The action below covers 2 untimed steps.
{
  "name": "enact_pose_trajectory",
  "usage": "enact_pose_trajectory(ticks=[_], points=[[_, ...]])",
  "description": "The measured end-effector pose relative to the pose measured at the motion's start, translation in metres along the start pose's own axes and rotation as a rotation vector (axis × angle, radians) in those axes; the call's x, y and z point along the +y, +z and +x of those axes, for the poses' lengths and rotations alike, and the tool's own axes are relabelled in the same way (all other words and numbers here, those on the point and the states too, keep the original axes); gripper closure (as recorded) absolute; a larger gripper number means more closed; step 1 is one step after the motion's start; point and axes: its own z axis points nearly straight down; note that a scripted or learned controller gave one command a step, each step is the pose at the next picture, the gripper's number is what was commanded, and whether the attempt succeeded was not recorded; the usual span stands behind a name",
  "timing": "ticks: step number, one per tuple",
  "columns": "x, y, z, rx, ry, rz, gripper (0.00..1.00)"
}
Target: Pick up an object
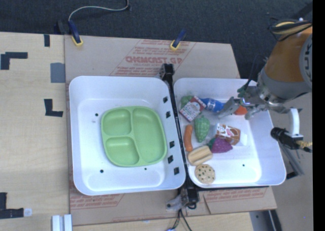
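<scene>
Camera view: pincer (242, 104) is hovering over the right bin (264, 171), fingers spread, gripping nothing — seemingly poised to descend. Toy foods (208, 136) are lying heaped at the bin's left, within reach.

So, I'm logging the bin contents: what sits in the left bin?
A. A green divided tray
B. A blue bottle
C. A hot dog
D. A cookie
A: the green divided tray lies alone in the left bin, while the cookie and other toy foods are in the right bin.
</scene>
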Motion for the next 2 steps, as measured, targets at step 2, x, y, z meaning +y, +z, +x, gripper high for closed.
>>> enact_pose_trajectory(ticks=[2], points=[[0.078, 0.109, 0.023, -0.011, 0.004, -0.005, 0.00]])
